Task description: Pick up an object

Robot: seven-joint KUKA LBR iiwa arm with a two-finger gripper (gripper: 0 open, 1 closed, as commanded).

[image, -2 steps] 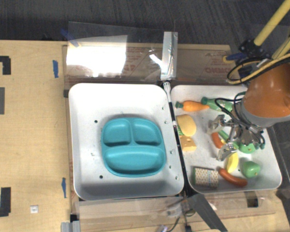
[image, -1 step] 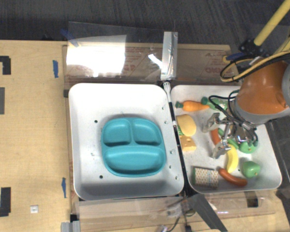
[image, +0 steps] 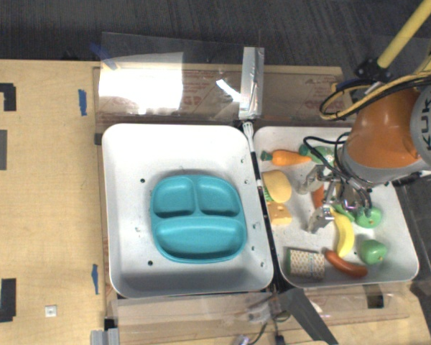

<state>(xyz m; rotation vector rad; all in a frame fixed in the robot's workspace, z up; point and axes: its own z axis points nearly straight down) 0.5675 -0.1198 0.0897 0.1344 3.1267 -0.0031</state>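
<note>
The gripper (image: 329, 205) hangs low over the banana (image: 344, 237), probably to grab it. I cannot tell how its tool is set

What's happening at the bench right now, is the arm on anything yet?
The arm's gripper is down in the right bin, among the toy food: a carrot, a yellow banana, a green piece and a red sausage. Whether it has gripped any of them is too cluttered to tell. The left bin holds a teal divided tray.
</note>
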